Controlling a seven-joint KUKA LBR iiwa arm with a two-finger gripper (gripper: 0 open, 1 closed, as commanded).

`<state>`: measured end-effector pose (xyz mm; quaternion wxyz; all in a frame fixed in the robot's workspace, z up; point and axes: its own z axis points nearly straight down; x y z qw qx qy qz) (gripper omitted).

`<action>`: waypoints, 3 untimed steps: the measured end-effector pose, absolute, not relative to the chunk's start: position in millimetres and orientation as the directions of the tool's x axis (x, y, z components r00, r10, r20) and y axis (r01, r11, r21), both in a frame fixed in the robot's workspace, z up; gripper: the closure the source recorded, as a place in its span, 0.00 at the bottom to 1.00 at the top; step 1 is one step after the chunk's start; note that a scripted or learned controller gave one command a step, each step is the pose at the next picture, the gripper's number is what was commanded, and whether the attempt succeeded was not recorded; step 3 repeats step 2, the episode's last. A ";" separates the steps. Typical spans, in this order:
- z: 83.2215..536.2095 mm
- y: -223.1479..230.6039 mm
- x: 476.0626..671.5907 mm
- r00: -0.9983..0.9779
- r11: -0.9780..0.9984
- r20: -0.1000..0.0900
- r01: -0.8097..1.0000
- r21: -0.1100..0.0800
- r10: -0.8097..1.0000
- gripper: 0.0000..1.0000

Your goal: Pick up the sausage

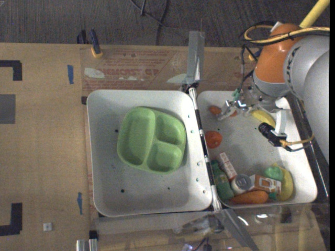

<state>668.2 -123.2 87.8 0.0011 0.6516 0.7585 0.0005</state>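
Looking down from the fixed camera, you had the arm [309, 61] reaching in from the right over the far end of the right bin [309, 192], its orange band above the wrist. The gripper [233, 109] hung low there, and its metal fingers [227, 113] looked slightly apart with nothing between them. That posture suits an approach, not a carry.

The sausage [215, 110], which I took to be the small reddish piece near that bin's far left corner, lay just beside the fingertips and apart from them, loose on the white floor. Its place near the dividing wall probably explained why you came in from the open side.

A red tomato [212, 138] sat nearer the camera against the same wall. The other toys were heaped at the bin's near end, well clear of the target: a long orange piece [250, 197] that read more as a carrot, a small can [242, 182], and a yellow banana [287, 184].

In the left bin [104, 192] a green divided plate [153, 139] lay alone, tilted a little across the middle.
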 end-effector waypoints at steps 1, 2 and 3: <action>101.1 -123.3 670.7 -0.153 0.153 -0.008 0.988 0.010 0.988 1.00; 200.9 -63.9 667.9 -0.142 0.142 -0.001 0.990 0.004 0.990 1.00; 200.9 -63.9 667.9 -0.142 0.142 -0.001 0.990 0.004 0.990 1.00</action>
